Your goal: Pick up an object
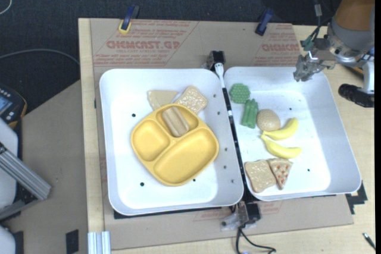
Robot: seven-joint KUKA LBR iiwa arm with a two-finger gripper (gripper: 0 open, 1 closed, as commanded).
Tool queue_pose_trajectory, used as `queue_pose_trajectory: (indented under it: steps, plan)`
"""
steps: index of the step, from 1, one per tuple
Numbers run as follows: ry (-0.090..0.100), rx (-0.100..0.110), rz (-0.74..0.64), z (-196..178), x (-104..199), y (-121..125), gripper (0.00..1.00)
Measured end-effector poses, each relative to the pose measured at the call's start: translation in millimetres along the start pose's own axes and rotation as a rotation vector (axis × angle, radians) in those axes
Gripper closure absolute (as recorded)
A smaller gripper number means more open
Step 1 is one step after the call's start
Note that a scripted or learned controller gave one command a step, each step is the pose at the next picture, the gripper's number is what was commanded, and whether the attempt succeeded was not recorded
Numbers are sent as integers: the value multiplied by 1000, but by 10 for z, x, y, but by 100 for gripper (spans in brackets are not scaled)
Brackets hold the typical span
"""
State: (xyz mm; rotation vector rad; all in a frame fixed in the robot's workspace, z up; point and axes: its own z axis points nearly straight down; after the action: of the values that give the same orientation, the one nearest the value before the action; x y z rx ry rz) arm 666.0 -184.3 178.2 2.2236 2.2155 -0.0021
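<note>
Gripper (305,70) up at top right corner of right bin (333,101), over far rim, hanging from grey arm (351,21) w/ orange band. Can't tell whether jaws spread or pressed together, too small and blurred. Nothing seen between them.

In right bin: green round piece (240,92) near top left, green stalk bundle (250,113) just below it, touching beige round lump (268,120) on its right. Two bananas (282,140) below lump, one above the other, close together. Bread slice (259,175) and pizza wedge (280,172) side by side near front edge, touching. All well apart from gripper.

In left bin (116,146): yellow divided plate (174,146) in middle, tan sausage-like piece (174,121) lying in its top compartment. Two crackers/bread pieces (191,99) tucked behind plate's far edge, partly hidden by it.

Bins side by side on cardboard sheet (178,44) w/ red print, clamped at far edge by blue clips (127,18).
</note>
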Motion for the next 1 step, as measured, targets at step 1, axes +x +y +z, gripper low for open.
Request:
queue_pose_trajectory:
  steps: [1]
  plan:
    - [2, -5, -10, -341, 682, 18, 100]
